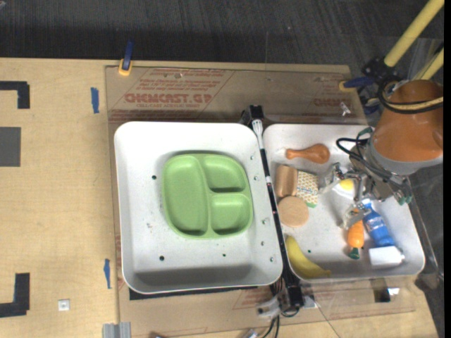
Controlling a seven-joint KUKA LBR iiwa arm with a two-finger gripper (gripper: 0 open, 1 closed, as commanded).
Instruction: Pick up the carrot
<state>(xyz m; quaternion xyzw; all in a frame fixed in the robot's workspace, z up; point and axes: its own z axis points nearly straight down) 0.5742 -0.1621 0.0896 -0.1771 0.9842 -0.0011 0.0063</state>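
Note:
The carrot (356, 236) is small and orange with a green end, lying in the right white bin (416, 231) near its front right. It rests against a blue and white object (376, 229). The arm's orange band (412, 122) hangs over the bin's right side. My gripper (359, 203) points down just behind the carrot, close above its top end. Nothing shows as lifted off the bin floor.
The right bin also holds a drumstick (310, 153), a brown cylinder (285, 182), a round tan disc (294, 211), a banana (303, 259), a white block (386, 255) and a yellow-white piece (345, 187). A green divided plate (208, 193) sits in the left bin (134, 189).

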